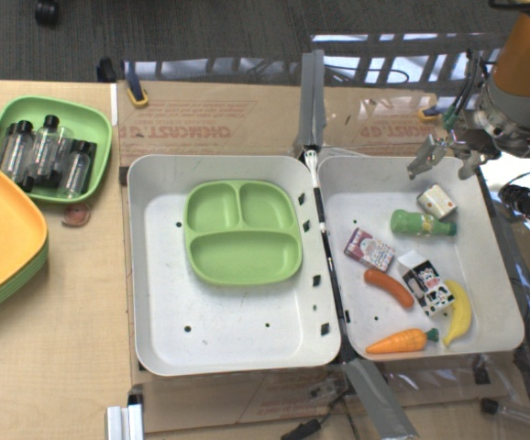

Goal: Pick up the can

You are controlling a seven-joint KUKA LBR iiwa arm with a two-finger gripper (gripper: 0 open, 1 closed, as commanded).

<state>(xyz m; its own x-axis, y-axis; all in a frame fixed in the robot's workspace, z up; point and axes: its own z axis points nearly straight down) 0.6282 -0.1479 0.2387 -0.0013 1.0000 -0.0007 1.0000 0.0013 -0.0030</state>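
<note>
— Where's the can [422,224]?
— Lying on its side in the right bin [503,333], near the back, touching a small white block [437,201].
— And the gripper [451,155]?
— Hanging over the bin's back rim (fingers spread, nothing held), probably to drop down on it.

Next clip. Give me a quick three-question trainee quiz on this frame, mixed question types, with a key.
1. True or false: the green divided plate lies in the left bin.
2. The banana lies in which bin? A) left B) right
3. Fill in: the gripper hovers over the right bin's ___ edge, up-frame of the green can.

Key: 1 true; 2 B; 3 far
</note>
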